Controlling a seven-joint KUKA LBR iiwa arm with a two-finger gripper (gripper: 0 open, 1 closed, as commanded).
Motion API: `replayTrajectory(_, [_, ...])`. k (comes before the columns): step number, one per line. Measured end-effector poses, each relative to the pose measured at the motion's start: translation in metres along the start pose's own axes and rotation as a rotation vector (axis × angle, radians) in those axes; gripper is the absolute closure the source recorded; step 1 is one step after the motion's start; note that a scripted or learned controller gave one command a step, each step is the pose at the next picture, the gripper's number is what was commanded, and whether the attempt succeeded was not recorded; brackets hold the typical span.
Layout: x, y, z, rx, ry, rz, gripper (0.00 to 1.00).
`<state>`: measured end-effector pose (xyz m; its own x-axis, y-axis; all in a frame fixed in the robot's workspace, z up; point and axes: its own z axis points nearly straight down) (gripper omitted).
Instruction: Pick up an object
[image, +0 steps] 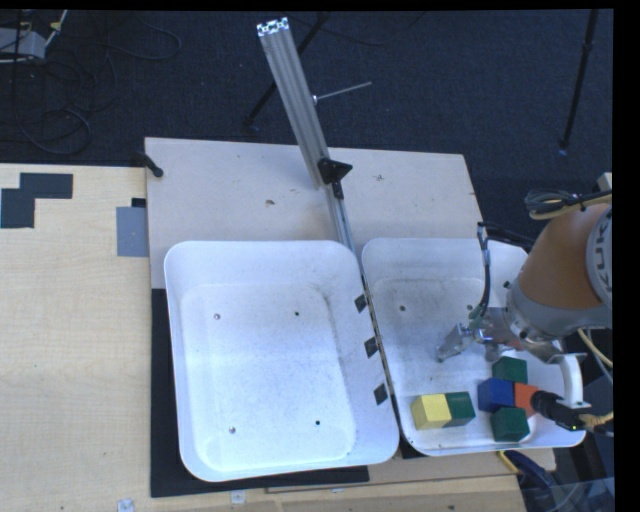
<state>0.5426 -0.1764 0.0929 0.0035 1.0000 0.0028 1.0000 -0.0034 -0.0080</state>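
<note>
— Where are the blocks?
— In the near right corner of the right bin (420, 262): a yellow block (433, 410) touching a green block (460, 406), more beside them.
— And your gripper (452, 344)?
— Above bare floor, holding nothing; whether it is spread, I cannot tell. Closing here, I judge, catches only air.

one fixed camera looks down slantwise on both bins (190, 300).

Blocks bunched at the right bin's (420, 262) near edge.
Yellow block (433, 410) touched a green one (460, 406); blue (495, 394), orange (527, 397) and two more greens (509, 369) (510, 425) clustered toward the near right corner.
</note>
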Motion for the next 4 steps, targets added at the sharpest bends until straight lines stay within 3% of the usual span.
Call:
replayTrajectory(1, [0.060, 0.049, 0.001, -0.011, -0.001, -0.009, 0.00])
replayTrajectory(2, [-0.006, 0.079, 0.001, -0.008, -0.006, 0.000, 0.00])
replayTrajectory(3, [-0.019, 0.081, -0.071, -0.013, -0.005, -0.003, 0.00])
replayTrajectory(4, [0.043, 0.090, -0.073, -0.006, 0.000, -0.008, 0.00])
